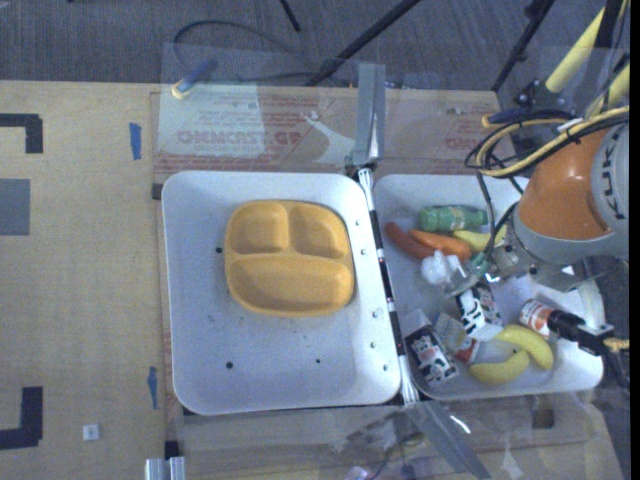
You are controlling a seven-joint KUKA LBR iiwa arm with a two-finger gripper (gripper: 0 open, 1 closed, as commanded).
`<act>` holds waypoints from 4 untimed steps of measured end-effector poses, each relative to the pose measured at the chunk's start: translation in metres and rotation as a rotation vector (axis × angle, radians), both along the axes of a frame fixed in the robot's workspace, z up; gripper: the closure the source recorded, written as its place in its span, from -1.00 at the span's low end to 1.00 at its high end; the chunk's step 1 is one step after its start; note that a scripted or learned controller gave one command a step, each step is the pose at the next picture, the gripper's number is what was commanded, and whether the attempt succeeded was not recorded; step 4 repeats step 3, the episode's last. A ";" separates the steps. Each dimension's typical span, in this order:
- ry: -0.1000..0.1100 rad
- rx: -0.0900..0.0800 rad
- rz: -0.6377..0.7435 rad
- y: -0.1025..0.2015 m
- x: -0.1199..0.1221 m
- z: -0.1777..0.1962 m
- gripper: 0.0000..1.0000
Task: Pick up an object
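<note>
My gripper point(472, 286) hangs low over the middle of the right bin point(575, 376), under the arm's orange band point(562, 200). Right below it is a black-and-white patterned toy point(472, 315). A second patterned piece point(431, 355) lies near the bin's front left corner. A small white object point(436, 267) sits just left of the gripper. A yellow banana point(512, 358) lies at the front. An orange carrot point(440, 241), a red piece point(403, 239) and a green bottle point(452, 216) lie toward the back. I see nothing lifted.
The left bin point(190, 298) holds a yellow divided plate point(290, 258). A small white bottle with an orange band point(545, 318) lies at the right bin's right side. A metal divider point(380, 268) separates the bins. Yellow and black cables point(520, 133) loop behind the arm.
</note>
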State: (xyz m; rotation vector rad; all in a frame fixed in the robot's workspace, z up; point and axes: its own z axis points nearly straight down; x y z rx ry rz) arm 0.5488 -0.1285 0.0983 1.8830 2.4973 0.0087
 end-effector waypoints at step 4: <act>0.013 0.006 -0.311 0.147 -0.018 0.137 1.00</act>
